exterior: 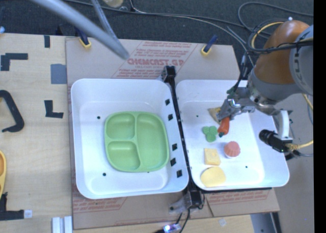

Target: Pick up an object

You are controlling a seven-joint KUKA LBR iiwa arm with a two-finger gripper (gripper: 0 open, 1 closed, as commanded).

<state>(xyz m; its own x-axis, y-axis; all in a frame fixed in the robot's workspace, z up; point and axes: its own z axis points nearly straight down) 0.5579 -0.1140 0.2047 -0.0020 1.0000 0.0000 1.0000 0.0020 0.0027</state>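
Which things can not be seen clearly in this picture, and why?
- End effector in the camera view: too small and blurred to tell how it stands over the orange piece.
- Tan piece in the right bin: partly covered by the end effector, so its shape is unclear.
- Green piece: too small to identify.
- Arm: cut off by the right edge.
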